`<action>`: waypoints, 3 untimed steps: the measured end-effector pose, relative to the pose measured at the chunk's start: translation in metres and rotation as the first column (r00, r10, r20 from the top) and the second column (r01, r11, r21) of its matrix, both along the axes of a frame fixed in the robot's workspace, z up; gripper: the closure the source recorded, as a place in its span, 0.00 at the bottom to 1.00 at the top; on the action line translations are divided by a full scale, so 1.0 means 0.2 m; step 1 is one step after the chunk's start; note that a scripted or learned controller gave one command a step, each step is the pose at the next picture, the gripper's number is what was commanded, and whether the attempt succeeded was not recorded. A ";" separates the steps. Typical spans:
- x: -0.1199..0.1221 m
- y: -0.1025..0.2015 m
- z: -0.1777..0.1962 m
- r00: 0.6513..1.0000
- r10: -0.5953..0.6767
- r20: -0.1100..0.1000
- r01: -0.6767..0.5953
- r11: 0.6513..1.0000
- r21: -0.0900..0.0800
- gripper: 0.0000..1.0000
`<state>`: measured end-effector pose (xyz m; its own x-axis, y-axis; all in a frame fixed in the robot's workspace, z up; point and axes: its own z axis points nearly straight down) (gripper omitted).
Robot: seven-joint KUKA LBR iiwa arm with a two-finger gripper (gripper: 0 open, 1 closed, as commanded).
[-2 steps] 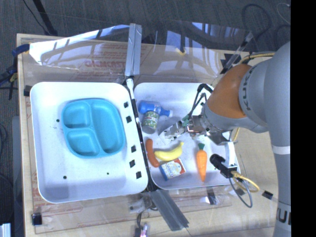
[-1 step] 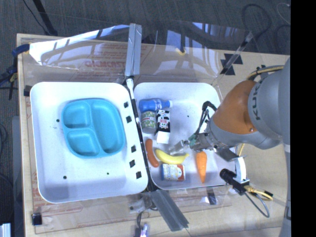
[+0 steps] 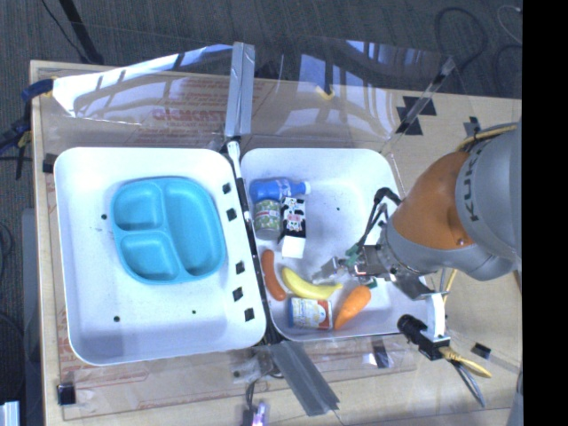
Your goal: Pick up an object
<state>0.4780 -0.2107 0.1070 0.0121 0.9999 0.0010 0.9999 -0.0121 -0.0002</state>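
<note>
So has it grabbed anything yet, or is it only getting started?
Nothing looks lifted yet. The gripper is low in the right bin, close to the banana and carrot, both lying in the bin. Gripping and raising one remains. The blue tray sits in the left bin.

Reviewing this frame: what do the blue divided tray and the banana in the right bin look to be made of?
The blue divided tray in the left bin looks like moulded plastic: uniform turquoise, rounded compartments, matte with a soft sheen. The banana looks like a smooth plastic toy rather than fruit, evenly yellow and unblemished, though the view leaves that open.
</note>
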 end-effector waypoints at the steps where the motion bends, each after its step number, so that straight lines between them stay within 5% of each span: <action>1: 0.40 0.05 0.10 0.999 0.051 -0.002 -0.051 0.999 0.000 0.00; 2: 0.62 0.19 0.02 0.959 0.282 0.025 -0.281 0.959 -0.020 0.00; 3: 0.76 0.33 0.02 0.964 0.264 0.022 -0.263 0.964 -0.031 0.00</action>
<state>0.6304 -0.1443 0.1113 -0.2513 0.9675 -0.0294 0.9675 0.2520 0.0218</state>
